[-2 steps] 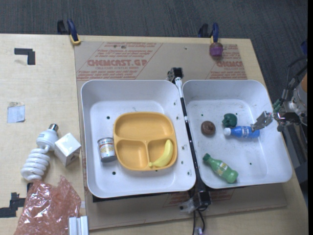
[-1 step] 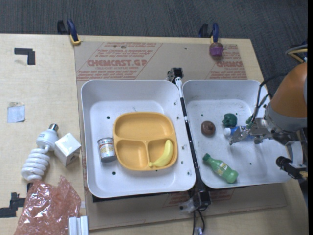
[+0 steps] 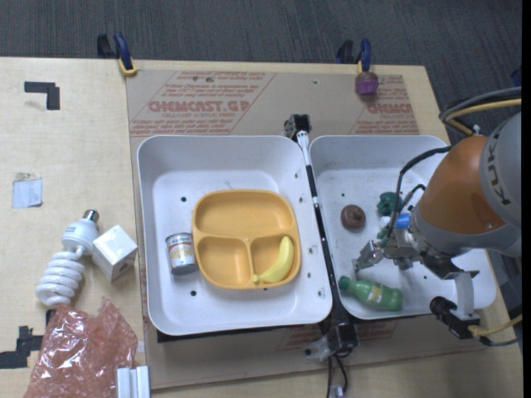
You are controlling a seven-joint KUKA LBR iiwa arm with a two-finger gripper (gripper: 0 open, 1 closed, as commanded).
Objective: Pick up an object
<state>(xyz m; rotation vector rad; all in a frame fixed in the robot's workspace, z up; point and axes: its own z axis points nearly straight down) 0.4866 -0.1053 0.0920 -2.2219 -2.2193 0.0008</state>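
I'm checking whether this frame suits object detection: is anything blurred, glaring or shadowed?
Camera view: even, soft lighting, no harsh glare; the yellow tray and banana are sharp; the arm shades part of the right bin; the gripper looks slightly soft among cables.

Green bottle (image 3: 372, 293) lies flat (right bin (image 3: 332, 152)).

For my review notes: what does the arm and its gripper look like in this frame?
The arm has a rounded grey casing with a broad orange band above the wrist and dark letters on the grey part at the frame's edge. Black cables loop around the orange section, and yellowish cables run beside it. The gripper is a grey metal assembly with thin fingers, with small blue and green parts near its mount.
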